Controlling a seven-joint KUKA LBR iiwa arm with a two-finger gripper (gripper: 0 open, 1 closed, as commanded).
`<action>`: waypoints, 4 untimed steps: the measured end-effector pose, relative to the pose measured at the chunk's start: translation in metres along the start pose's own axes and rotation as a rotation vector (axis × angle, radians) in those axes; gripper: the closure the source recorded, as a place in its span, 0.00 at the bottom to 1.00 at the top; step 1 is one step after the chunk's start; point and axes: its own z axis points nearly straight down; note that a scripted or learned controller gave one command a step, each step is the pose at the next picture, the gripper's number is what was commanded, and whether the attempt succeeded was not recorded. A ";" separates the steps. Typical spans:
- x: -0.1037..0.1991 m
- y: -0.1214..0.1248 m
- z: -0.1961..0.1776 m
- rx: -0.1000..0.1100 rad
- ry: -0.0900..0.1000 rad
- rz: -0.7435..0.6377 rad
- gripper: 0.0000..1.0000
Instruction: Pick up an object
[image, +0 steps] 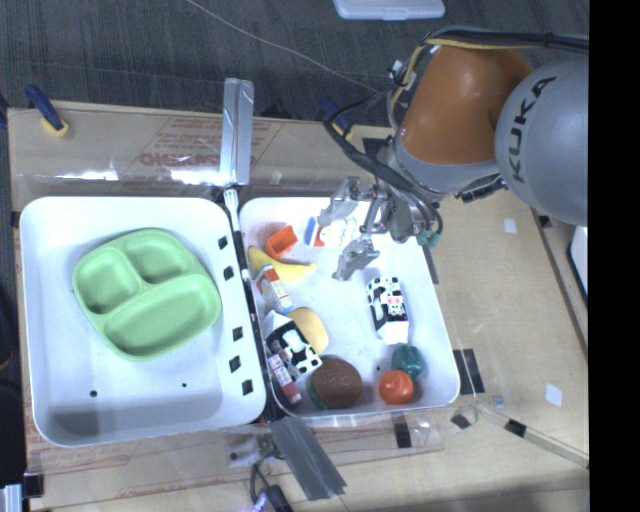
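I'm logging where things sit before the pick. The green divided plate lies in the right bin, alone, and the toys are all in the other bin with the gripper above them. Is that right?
Not quite. The camera view shows the green divided plate in the left bin, not the right one. The rest holds: it lies there alone, and the toys are in the other bin with the gripper above them.
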 end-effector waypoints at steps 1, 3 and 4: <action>0.012 0.002 0.140 -0.005 0.012 -0.102 0.00; 0.002 -0.027 0.157 -0.002 -0.002 -0.204 0.00; -0.051 -0.016 0.159 -0.001 0.010 -0.152 0.00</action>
